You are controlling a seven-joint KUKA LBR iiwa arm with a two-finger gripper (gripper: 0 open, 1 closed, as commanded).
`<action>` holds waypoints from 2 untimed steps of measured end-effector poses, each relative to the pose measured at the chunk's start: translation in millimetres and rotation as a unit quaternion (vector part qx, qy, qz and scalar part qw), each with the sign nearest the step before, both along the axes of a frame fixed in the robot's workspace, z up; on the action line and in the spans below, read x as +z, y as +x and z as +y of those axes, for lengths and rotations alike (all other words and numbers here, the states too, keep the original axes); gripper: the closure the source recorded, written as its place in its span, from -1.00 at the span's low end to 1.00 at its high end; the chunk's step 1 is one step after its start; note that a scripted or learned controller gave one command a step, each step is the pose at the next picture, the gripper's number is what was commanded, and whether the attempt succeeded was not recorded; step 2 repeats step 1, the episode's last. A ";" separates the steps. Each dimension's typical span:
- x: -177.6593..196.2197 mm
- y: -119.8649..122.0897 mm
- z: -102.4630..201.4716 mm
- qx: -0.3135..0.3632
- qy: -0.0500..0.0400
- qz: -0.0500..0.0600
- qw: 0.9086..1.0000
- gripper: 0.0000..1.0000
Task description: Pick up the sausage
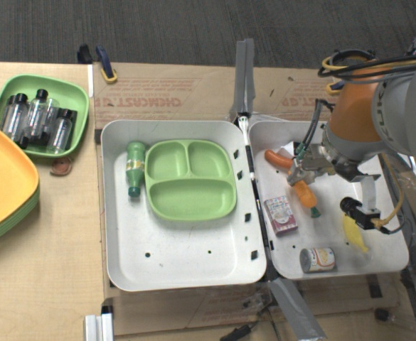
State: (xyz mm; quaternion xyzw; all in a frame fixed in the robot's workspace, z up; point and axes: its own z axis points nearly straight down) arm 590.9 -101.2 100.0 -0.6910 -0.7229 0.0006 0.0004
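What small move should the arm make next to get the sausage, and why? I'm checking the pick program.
Probably a short shift toward the bin's far-left corner, then descend. The gripper sits over the right bin between the sausage and a carrot-like orange piece; the sausage lies just up-left of it, not visibly between the fingers.

One fixed view, set high above the surface (58, 261), angled down at a slant. Both white bins are taken in whole: the left bin (183, 261) mid-frame, the right bin (378, 261) beside it. Dark carpet is seen beyond the left bin; the arm (400, 112) is cropped to its right. Middle distance.
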 end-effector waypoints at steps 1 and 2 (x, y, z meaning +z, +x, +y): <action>91.4 67.9 41.0 -0.008 -0.001 0.000 1.000 1.00; 91.4 67.9 41.0 -0.008 -0.001 0.000 1.000 1.00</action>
